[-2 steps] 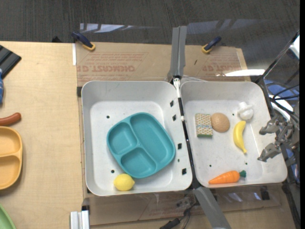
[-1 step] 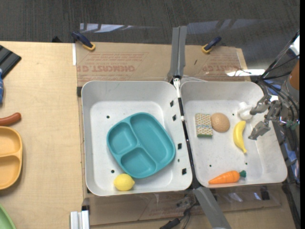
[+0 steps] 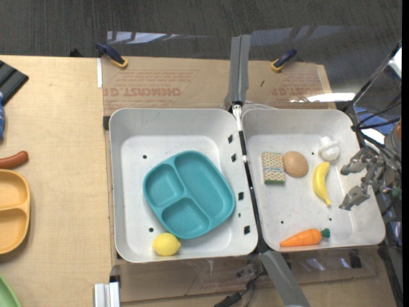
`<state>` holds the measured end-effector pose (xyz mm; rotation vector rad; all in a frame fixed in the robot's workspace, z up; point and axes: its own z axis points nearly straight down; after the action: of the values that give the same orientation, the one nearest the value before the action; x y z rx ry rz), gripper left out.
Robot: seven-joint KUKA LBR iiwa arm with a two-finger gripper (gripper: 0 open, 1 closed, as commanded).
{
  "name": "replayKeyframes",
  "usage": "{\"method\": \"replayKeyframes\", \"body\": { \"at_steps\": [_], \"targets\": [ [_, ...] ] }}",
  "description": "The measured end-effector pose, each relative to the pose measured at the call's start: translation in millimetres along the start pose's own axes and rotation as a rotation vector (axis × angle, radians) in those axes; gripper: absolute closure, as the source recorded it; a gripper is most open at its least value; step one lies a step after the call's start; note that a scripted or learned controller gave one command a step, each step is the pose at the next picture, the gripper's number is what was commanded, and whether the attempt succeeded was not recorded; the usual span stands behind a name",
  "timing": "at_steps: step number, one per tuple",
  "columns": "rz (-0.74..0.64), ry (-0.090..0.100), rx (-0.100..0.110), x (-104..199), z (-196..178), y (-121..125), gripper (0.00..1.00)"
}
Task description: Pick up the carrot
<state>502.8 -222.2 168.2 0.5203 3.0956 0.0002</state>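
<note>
The right bin (image 3: 364, 232) holds the carrot (image 3: 300, 238) against its 6 o'clock wall, lying flat with the green stub toward 3 o'clock. The hand (image 3: 353, 183) hangs at the bin's 3 o'clock edge, fingers spread apart, gripping nothing. The carrot is probably a light, rigid, smooth toy; grip across its thick orange middle.

Two shallow white bins: left bin (image 3: 121, 190) and right bin (image 3: 281, 123). In the left: one teal divided plate (image 3: 187, 194) and one lemon (image 3: 166, 244). In the right: one carrot (image 3: 301, 238), one banana (image 3: 321, 182), one brown egg-shaped item (image 3: 294, 164), one striped block (image 3: 273, 168), one small white object (image 3: 329, 150).
</note>
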Motion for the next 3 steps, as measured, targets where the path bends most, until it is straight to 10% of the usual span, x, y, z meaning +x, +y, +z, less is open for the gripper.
{"method": "replayKeyframes", "body": {
  "at_steps": [2,3],
  "targets": [
    [-0.248,-0.003,-0.001,-96,-18,34,0.00],
    [-0.269,-0.003,-0.001,-78,55,28,0.00]
  ]
}}
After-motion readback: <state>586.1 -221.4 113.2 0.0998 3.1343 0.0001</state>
